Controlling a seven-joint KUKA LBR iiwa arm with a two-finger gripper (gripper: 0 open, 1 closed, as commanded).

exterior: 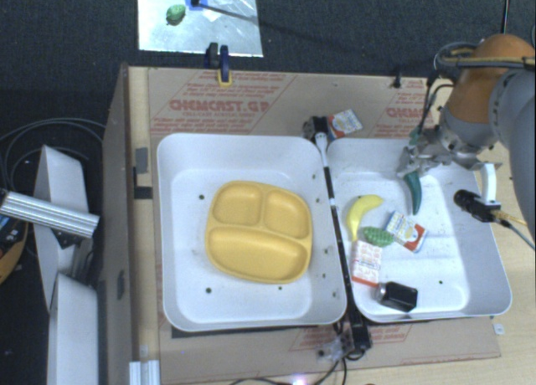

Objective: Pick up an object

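Two bins, and we're over the right bin [481,291] w/ the gripper [412,176] near its back wall, fingers clamped on a teal pepper-like object [414,193] hanging down, lifted above the floor. Banana [362,210] sits just nearer the front, packets [404,231] beside it. Probably carrying it clear, so we judge the pick nearly done.
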